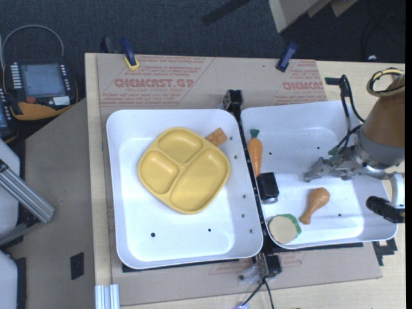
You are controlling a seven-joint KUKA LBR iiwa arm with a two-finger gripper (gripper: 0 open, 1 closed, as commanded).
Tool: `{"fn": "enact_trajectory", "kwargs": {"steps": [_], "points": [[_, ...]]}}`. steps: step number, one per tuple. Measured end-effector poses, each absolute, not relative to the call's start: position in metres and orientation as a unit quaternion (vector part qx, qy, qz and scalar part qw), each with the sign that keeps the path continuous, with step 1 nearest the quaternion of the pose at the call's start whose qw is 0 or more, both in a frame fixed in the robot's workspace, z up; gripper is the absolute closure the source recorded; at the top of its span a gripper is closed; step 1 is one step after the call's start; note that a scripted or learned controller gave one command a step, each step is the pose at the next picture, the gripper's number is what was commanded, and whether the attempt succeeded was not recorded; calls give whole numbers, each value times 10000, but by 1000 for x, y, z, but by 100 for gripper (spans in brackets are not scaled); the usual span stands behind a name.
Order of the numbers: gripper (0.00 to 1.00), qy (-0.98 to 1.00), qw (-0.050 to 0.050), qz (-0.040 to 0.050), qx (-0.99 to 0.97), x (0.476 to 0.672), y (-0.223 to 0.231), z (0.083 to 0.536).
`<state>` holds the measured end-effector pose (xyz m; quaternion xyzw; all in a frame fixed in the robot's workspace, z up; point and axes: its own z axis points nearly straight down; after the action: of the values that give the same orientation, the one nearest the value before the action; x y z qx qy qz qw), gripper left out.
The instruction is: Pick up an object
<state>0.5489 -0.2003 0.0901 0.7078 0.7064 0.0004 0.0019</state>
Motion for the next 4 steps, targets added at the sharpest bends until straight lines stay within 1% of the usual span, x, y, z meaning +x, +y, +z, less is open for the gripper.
{"fn": "enact_trajectory", "kwargs": {"steps": [1,2,3,4], "points": [[100,7071,66,59,7070,554,-198,105],[100,7077,34,13,7065,566,-198,157],[100,7074,35,13,7068,558,-197,207],[100,7076,38,14,7066,559,-197,251]]}}
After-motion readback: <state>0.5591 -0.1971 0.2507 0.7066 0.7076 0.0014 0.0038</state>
